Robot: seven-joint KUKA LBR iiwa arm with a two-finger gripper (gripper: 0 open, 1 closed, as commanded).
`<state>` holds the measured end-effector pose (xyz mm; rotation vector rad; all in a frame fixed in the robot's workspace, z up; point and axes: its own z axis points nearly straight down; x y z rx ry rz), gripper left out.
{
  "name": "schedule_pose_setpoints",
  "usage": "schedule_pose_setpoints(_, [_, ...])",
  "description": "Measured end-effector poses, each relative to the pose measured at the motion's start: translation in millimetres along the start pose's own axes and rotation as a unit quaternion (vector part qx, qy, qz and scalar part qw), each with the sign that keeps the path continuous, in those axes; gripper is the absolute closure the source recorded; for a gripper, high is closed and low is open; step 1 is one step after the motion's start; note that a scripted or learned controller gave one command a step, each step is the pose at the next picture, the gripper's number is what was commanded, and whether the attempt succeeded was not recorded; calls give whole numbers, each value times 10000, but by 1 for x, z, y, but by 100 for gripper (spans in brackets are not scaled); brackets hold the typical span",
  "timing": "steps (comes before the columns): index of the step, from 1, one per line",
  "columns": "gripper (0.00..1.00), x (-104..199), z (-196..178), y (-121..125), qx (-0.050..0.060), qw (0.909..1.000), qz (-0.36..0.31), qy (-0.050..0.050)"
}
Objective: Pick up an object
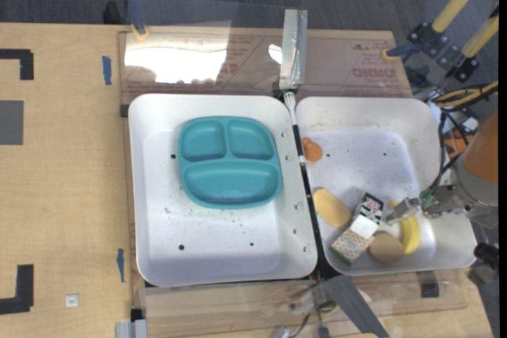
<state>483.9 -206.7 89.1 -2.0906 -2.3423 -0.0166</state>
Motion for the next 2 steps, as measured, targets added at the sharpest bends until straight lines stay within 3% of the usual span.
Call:
schedule_pose_setpoints(1, [100, -3, -10, 0, -23, 10000, 15, -44])
schedule_pose_setpoints(2, [100, 52, -150, 5, -13, 9980, 634, -51])
